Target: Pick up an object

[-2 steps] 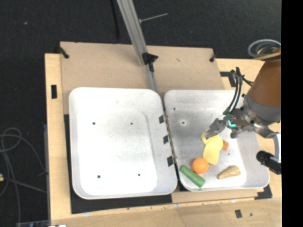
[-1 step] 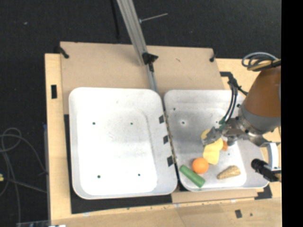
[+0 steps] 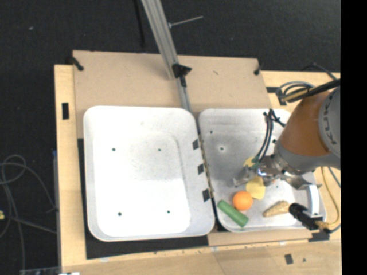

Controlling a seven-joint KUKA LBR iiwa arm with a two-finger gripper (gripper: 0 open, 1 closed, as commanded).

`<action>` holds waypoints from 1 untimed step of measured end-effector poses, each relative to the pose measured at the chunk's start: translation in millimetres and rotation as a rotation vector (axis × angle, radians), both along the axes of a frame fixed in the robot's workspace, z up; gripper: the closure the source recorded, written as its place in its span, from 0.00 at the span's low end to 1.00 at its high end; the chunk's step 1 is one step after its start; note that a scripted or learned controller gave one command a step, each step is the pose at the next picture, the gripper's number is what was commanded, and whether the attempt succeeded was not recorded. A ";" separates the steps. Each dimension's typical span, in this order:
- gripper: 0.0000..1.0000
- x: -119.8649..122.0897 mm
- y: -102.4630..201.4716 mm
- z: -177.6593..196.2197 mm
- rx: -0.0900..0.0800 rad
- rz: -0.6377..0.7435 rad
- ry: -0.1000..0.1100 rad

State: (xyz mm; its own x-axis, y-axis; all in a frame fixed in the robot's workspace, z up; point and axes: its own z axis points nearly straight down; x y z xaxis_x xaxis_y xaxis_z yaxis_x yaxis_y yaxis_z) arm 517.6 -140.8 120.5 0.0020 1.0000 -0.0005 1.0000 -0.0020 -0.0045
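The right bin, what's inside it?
The right bin holds an orange ball, a green stick, a yellow piece and a tan piece. The arm covers the rest.

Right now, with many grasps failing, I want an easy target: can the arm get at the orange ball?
Probably yes: the orange ball lies uncovered in the right bin, just below the gripper, though a green block and yellow piece crowd it.
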 end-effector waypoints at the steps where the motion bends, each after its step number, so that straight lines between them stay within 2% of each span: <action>1: 0.00 0.6 -1.7 -19.4 -0.002 -0.001 -0.006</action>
State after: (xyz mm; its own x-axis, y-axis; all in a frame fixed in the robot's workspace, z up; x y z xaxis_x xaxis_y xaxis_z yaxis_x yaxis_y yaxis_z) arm 518.2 -142.5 101.2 0.0031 1.0000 -0.0026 1.0000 -0.0031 0.0013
